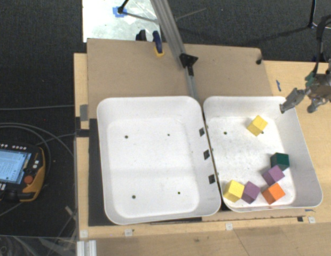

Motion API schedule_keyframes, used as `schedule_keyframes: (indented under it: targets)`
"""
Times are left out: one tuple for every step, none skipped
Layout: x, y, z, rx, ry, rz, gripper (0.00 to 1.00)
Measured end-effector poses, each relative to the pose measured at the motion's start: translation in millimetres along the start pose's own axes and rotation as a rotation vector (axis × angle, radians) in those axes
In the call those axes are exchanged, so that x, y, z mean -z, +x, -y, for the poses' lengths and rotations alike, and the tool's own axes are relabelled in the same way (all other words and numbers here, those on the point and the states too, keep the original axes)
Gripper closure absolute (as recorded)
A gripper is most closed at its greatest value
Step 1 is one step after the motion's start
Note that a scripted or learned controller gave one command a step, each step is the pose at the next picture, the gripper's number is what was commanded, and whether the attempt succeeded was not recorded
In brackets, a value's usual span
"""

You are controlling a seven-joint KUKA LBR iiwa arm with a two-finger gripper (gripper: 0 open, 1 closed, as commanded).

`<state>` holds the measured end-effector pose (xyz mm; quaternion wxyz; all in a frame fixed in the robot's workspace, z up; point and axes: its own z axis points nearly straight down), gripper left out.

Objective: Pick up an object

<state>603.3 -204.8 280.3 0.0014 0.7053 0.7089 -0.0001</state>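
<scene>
1. Nearest the camera, along near edge of right bin [304, 143]: yellow cube [234, 190], purple cube [251, 192], orange cube [273, 193], second purple cube [273, 174], dark green cube [280, 160] toward right wall.
2. Second yellow cube [257, 125] alone, tilted, near far edge of right bin.
3. Left bin [149, 108] beside it, long edges touching.
4. Gripper [304, 100] over far right corner of right bin, fingers spread, nothing between them.
5. Pendant [16, 167] off bench's left edge, screen lit; text unreadable. No legible labels elsewhere.
</scene>
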Motion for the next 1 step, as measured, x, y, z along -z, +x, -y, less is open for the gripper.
schedule_keyframes:
  targets:
    - [1.1,-8.2,-13.5,0.000,-0.003,0.002,0.00]
